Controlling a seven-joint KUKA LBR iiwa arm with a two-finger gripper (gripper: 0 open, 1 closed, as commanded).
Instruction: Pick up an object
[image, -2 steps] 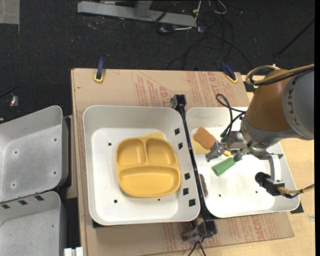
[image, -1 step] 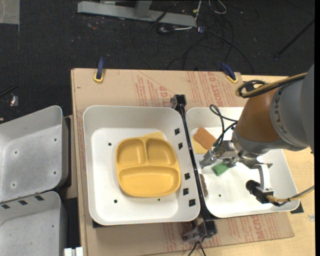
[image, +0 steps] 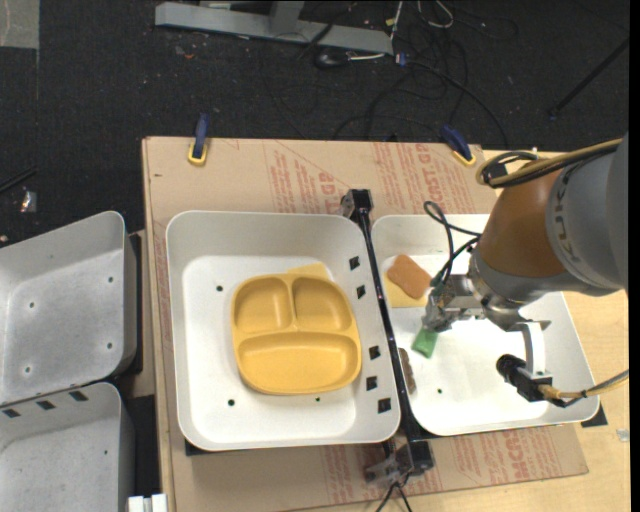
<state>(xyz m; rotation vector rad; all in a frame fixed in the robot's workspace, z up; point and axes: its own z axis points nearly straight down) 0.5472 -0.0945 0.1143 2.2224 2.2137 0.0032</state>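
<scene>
A small green block lies at the left side of the right bin, close to the divider between the bins. My gripper points down right above it, and its tip meets the block's upper end. An orange-brown block rests just behind the gripper, toward the bin's back left corner. The grey arm with its orange band reaches in from the right and hides the back of the right bin.
A yellow divided plate lies in the middle of the left bin. A black rail runs between the two bins. The bins stand on a cardboard-covered bench, and grey metal trays sit to its left.
</scene>
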